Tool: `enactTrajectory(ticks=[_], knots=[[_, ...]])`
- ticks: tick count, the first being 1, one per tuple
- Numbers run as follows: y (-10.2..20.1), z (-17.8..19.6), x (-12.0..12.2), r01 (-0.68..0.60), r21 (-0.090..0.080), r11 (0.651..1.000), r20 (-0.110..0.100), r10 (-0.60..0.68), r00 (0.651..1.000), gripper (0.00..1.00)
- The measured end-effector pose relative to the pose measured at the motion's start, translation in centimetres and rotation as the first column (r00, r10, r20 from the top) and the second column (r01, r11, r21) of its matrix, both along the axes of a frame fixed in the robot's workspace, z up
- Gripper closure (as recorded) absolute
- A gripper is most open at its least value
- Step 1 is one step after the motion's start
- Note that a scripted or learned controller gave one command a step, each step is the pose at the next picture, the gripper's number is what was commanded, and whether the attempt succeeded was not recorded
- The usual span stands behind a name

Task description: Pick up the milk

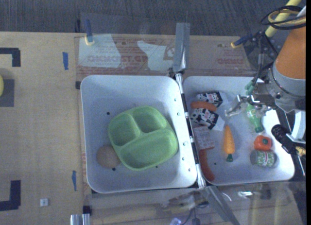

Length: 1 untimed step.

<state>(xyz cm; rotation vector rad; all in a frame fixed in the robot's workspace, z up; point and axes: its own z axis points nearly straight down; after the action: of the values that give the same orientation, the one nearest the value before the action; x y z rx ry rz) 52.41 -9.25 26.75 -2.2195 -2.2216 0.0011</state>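
Two milk cartons [205, 108] overlapping, jaws [239, 106] blurred beside them

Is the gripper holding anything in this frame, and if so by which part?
Nothing is held. The gripper hangs over the right bin with nothing between its fingers; the milk cartons lie apart, to its left in the picture.

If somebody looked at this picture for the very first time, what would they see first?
Probably the big light-green plastic divided plate in the left white bin, with a round tan ball tucked against its left edge. Next, the jumble of toy food in the right white bin: two black-and-white milk cartons, an orange carrot, and the grey arm's gripper above them.
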Motion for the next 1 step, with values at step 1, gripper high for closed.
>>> enactTrajectory(ticks=[1], knots=[[-4.18,-12.3,3.64,-0.037,0.0,0.999,0.002,0.037,0.999,0.0]])
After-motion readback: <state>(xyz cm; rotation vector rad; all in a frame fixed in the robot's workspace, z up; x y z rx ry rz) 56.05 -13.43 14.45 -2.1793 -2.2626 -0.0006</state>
